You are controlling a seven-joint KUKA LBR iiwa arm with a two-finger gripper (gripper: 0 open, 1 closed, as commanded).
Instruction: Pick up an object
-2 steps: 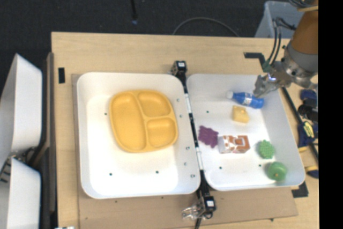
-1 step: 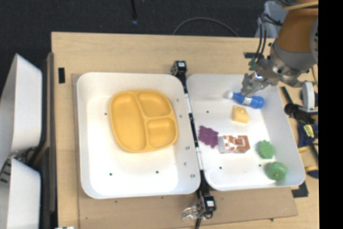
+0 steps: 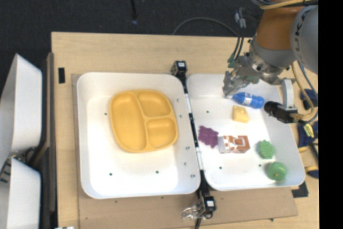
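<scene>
Gripper [image 3: 231, 88], grip state unclear, hangs beside blue bottle [image 3: 250, 99]; yellow block [image 3: 240, 114] and purple toy [image 3: 208, 136] nearby.

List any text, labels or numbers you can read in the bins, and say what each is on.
None can be read.
Blue bottle: no print that can be made out.
Brown and white packet: white patterning, too blurred to tell if it is lettering.
Yellow tray: plain, no markings.

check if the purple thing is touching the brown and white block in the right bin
Apart. The camera view shows a strip of white bin floor between the purple thing and the brown and white block.
</scene>
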